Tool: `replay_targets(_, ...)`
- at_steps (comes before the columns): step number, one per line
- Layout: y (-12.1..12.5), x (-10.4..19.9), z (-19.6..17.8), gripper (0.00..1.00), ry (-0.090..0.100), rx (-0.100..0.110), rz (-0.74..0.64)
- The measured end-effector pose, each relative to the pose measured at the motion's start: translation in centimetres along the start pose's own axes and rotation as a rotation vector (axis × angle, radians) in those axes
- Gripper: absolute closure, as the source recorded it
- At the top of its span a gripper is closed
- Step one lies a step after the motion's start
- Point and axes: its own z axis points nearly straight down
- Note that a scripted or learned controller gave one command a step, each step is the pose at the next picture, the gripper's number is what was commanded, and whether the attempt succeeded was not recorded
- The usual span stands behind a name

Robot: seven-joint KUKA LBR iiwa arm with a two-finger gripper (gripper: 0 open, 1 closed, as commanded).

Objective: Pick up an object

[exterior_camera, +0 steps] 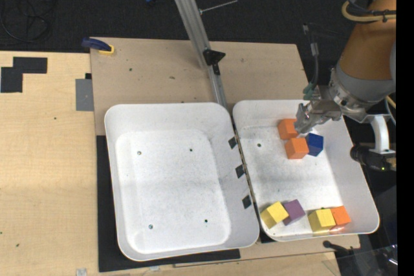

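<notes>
Hand [306,121] over cubes [297,148], smooth white bin [362,203]

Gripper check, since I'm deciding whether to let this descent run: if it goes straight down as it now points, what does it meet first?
Probably an orange cube directly under the gripper, in the right bin. A second orange cube and a blue cube sit close by, and depth is unclear from this slant.

Both bins are plain white — the left bin [171,178] and the right bin [272,168]. In the right one: two orange cubes [296,148] beside a blue cube [315,143] far; near, a yellow cube [276,212], a purple cube [294,209], another yellow [321,220] and an orange one [340,216].
</notes>
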Motion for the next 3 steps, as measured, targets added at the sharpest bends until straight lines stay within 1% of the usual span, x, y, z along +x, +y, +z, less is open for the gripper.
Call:
replay_targets(1,1.7,4.9,-0.1,1.00,-0.002,0.002,0.002)
replay_targets(2,2.2,10.5,0.2,1.00,0.000,0.002,0.000)
replay_targets(3,2.8,15.0,0.9,1.00,-0.001,0.002,0.001)
